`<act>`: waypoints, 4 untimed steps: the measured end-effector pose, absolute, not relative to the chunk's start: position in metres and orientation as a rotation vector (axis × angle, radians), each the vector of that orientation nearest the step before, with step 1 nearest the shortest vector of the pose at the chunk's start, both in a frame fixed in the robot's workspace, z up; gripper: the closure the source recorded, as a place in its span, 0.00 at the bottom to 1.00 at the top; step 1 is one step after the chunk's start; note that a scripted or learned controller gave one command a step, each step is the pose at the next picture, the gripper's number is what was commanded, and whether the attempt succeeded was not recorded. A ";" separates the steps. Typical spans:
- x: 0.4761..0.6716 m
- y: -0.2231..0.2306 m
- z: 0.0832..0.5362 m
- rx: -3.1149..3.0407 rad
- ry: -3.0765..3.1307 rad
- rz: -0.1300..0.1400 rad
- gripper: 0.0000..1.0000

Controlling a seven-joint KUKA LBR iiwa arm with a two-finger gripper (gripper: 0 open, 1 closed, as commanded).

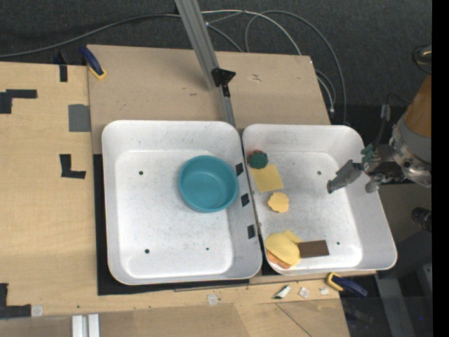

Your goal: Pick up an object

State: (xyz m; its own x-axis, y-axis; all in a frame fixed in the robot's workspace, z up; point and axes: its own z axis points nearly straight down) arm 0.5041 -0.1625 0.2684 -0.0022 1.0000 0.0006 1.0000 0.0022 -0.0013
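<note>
A: Where's the hand (pixel 344 177)?

B: At abt 3 o'clock, over the right bin (pixel 365 255), near its right wall. The arm (pixel 414 146) comes in from the right and gets cut off by the pic edge, so not much of it shows.

A: Is the hand spread or pressed shut?

B: Can't tell. It's a dark grey shape pointing to 8 o'clock and the tips blur into one blob. Nothing seen between them.

A: What's in the right bin?

B: Stuff on its left side. At 12 o'clock of the pile, a small round teal thing (pixel 259 160) w/ a bit of red behind it, mostly hidden. Just under it, a flat yellow square (pixel 267 179). Under that, a little round orange-yellow piece (pixel 278 202). Down at 6 o'clock, a yellow lump (pixel 282 248) w/ something pinkish peeking from under it, hard to make out. A brown block (pixel 313 248) touches its right side.

A: And the hand vs those?

B: Well apart from all of them, off to 3 o'clock.

A: Left bin (pixel 123 146)?

B: One blue bowl (pixel 208 182), upright, toward the right of middle.

A: Anything else?

B: A grey pole (pixel 196 27) runs from 12 o'clock down to the gap between bins; top's cut off. Cables (pixel 295 27) on the dark floor behind the tabletop (pixel 42 139).
</note>
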 end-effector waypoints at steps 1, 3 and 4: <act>0.504 -0.163 0.268 -2.218 -2.223 0.001 0.00; 0.497 -0.163 0.160 -2.216 -2.217 0.008 0.00; 0.489 -0.170 0.102 -2.216 -2.216 0.007 0.00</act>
State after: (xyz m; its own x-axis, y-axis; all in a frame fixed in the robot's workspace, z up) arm 0.4894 -0.1701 0.1020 0.0002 1.0000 0.0019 1.0000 -0.0002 -0.0086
